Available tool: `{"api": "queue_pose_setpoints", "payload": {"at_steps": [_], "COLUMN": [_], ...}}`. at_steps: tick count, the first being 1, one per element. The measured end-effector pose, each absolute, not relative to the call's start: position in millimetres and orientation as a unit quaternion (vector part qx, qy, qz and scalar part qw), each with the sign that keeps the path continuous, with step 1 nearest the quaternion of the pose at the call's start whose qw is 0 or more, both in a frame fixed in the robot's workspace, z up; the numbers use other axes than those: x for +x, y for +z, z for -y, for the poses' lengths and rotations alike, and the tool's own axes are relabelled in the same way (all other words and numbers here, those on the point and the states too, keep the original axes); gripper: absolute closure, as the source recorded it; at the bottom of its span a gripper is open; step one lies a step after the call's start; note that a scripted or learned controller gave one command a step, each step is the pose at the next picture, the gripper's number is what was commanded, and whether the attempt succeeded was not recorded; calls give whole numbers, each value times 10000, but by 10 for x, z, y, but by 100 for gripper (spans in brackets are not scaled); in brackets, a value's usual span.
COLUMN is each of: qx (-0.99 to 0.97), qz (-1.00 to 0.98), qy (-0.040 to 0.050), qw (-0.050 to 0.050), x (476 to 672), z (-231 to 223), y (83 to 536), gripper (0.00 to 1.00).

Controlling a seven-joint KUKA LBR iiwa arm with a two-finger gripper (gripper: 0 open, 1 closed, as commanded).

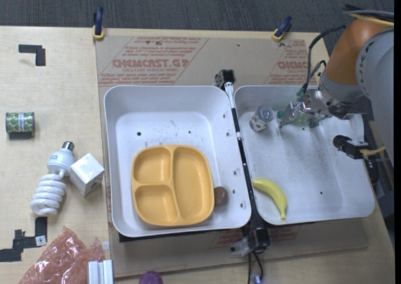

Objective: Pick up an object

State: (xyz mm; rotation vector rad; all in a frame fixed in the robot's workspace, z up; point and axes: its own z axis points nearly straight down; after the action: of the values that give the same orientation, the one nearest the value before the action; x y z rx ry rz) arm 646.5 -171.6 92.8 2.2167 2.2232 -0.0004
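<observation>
The arm's in from the right, orange band up top, and the gripper [294, 113] is down in the far part of the right bin [351, 204], low over the floor. Whether it's open or closed I honestly can't tell from here, it's a tangle of metal and wire. Just beside it, to its left, sits a small can [261, 118], hard up near the divider between the two bins; nothing looks lifted yet. The other candidate is the banana [273, 194], well apart from the hand, down at the near side of the same bin, long axis running from the divider out and toward the front edge. So the can's the nearer pick, I'd say, a short slide left. Over in the left bin [119, 120] there's a yellow divided plate [173, 184] with a small brown thing [220, 195] tucked at its right edge
</observation>
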Motion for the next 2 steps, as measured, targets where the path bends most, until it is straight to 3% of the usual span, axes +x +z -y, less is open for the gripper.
{"api": "queue_pose_setpoints", "payload": {"at_steps": [1, 2], "qx": [7051, 7053], "qz": [-7091, -7089], "qy": [-4, -3], "qw": [22, 20], "x": [6471, 6470], "z": [1714, 1713], "y": [1030, 1030], "gripper": [100, 0]}}
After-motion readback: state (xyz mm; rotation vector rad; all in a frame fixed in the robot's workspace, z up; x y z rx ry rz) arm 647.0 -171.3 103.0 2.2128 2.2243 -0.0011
